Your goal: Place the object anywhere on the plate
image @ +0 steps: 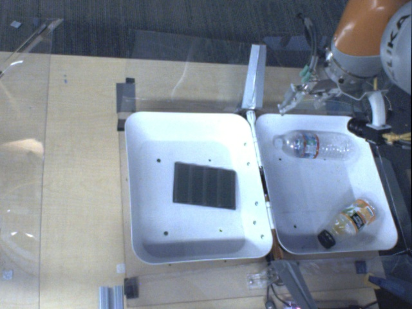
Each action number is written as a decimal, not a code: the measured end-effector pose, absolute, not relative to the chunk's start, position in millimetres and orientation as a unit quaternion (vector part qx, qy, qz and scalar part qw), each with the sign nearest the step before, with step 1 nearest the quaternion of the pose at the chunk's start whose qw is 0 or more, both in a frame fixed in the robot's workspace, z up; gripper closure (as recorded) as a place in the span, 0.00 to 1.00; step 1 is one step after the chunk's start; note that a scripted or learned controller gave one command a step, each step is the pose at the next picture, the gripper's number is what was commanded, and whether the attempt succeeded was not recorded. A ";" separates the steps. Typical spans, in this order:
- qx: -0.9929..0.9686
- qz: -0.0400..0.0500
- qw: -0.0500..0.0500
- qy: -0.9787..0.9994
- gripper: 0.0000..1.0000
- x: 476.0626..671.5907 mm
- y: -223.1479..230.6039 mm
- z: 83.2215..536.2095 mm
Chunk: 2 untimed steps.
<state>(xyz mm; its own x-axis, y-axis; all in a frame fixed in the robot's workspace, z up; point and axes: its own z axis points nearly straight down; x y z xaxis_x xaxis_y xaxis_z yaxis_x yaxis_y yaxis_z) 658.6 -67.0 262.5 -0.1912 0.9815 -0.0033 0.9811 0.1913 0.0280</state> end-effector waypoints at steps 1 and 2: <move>0.535 0.003 0.005 0.845 0.00 669.9 -12.6 337.5; 0.489 0.003 0.004 0.872 0.00 669.6 31.8 366.7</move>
